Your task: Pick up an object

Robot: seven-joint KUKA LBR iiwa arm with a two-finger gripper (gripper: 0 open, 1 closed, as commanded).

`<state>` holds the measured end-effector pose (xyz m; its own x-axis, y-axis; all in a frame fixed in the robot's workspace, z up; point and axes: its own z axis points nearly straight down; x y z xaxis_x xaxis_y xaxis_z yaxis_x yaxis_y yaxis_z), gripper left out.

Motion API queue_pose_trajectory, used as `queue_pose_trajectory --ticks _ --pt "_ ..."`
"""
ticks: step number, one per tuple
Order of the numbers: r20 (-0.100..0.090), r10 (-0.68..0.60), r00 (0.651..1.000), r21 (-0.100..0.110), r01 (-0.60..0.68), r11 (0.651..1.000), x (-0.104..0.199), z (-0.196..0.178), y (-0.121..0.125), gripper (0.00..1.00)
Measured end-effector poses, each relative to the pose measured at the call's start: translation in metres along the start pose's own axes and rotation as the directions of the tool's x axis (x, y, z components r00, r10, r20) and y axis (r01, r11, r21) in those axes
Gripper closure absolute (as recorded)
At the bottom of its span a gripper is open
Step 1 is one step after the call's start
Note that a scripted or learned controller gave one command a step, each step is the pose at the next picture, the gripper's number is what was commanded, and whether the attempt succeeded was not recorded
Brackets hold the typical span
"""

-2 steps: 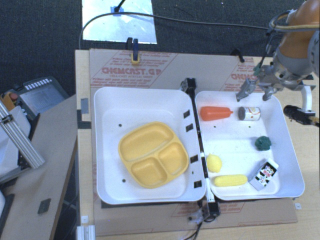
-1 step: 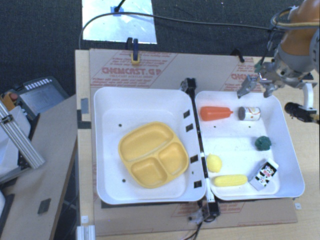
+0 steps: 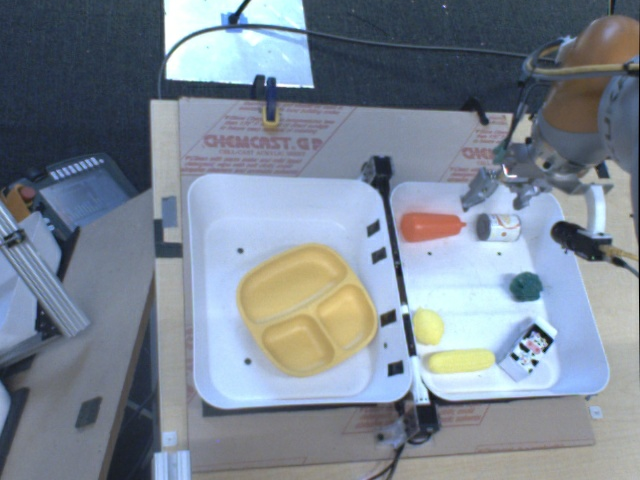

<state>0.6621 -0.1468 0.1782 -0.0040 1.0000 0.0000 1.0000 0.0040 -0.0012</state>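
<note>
The arm point(image 3: 590, 78) reaches in from the right, its orange band high at the far right corner of the right bin point(image 3: 580, 308); the pincer point(image 3: 497, 190) hangs over that bin's far edge, its two fingers point(image 3: 474, 192) spread apart and pointing down, nothing between them.

Just below the pincer and slightly to its right lies a small can point(image 3: 499, 228) on its side, near the fingertips but apart from them; below and to the pincer's left lies an orange carrot point(image 3: 432, 226), its tip pointing toward the can; the two are close, whether touching I cannot tell.

Further toward the near edge from the pincer sits a dark green ball point(image 3: 526, 287), well apart; beyond it, at the bin's near right corner, a small black-and-white box point(image 3: 529, 349) lies tilted; to the left of that a yellow banana point(image 3: 460, 361) lies flat along the near wall, and a lemon point(image 3: 428, 326) sits just above the banana's left end.

Far to the pincer's left, past the divider, the left bin point(image 3: 220, 218) holds a yellow tray point(image 3: 305, 308) with three compartments, turned at a slant.
</note>
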Motion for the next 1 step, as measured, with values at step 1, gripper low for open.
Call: queue_pose_trajectory --ticks 1 --pt "0.0 -0.002 1.0 0.0 0.002 1.0 0.0048 0.0423 -0.0012 0.0"
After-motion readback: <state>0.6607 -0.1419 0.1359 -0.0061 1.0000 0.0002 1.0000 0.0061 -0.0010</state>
